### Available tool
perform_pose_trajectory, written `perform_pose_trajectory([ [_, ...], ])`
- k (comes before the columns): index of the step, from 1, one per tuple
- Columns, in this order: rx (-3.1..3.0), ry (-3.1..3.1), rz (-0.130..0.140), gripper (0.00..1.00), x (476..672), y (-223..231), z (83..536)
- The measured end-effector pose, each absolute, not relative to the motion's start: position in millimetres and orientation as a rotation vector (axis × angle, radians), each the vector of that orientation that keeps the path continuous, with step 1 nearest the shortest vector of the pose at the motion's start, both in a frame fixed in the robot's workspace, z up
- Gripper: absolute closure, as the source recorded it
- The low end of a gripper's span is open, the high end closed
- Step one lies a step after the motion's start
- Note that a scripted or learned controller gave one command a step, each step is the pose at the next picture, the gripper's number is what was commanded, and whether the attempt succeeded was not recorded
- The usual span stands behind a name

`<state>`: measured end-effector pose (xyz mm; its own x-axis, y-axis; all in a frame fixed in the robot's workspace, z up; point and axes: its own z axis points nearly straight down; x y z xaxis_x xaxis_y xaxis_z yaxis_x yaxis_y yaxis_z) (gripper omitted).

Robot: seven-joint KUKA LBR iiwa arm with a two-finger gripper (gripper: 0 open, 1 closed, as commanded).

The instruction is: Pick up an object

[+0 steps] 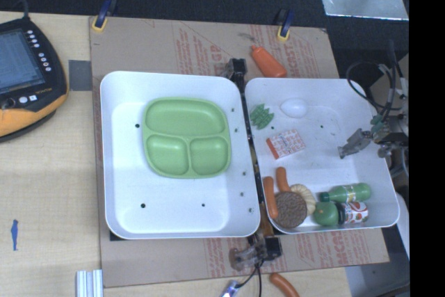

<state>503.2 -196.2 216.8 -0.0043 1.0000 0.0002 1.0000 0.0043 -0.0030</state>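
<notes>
At the right bin's (pixel 327 90) right side, the gripper (pixel 345 149) is empty and a little open; the wrapper (pixel 286 144) lies left of it, long side slanting.

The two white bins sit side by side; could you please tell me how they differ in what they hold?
The left bin holds one thing, a green divided plate lying flat; the right bin holds many small things, among them a green bottle, a white egg and a red-and-white packet. The claw reaches into the right bin, not the left. Both bins are shallow and white.
</notes>
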Motion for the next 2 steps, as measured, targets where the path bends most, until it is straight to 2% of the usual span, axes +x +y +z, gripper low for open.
perform_pose_trajectory([
  [1,-2.211,-2.228,0.005,0.0,583.2,-114,168],
  [2,-2.214,-2.23,0.003,0.0,600.1,-113,101],
])
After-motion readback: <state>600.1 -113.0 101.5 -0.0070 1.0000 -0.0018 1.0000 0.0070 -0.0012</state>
